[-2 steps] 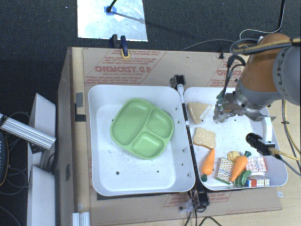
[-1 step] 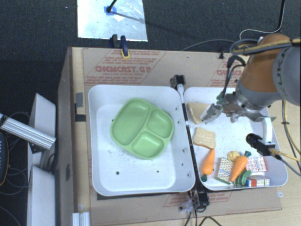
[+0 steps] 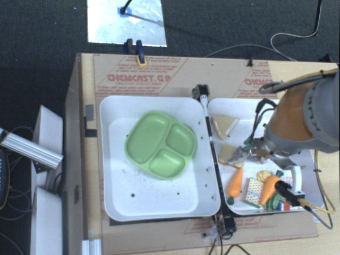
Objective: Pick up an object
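- Camera view: a bench (image 3: pixel 159 70) covered by brown cardboard-like sheet with red printed letters is seen from above, and two shallow white bins of smooth plastic with rounded corners are set on it side by side.
- In the left bin (image 3: pixel 122 195) a pale green plate (image 3: pixel 161 144) is laid near the middle, a little toward the far edge. It is glossy, rounded, and divided into three compartments by low ridges.
- The floor of the left bin is marked by a few small dark specks near its front edge.
- In the right bin (image 3: pixel 241 108) several small objects are gathered toward the front edge.
- An orange carrot-shaped toy (image 3: pixel 235 183) with a green end is laid near the front left corner of the right bin, just beside the dividing wall.
- A small flat card with a speckled pattern (image 3: pixel 254 192) is found next to it, and a second orange carrot-shaped piece (image 3: pixel 269 189) with a green end is touching this card.
- A small yellowish lumpy piece (image 3: pixel 263 175) is seen just behind the card.
- Two beige flat wedge-like pieces are placed nearer the left wall: one (image 3: pixel 223 127) toward the far edge, one (image 3: pixel 228 153) by the middle.
- The grey arm with its orange band (image 3: pixel 289 116) is reached over the right bin.
- The gripper (image 3: pixel 251 153) is lowered near the middle beige piece; how its fingers are set cannot be told, and no object is seen between them.
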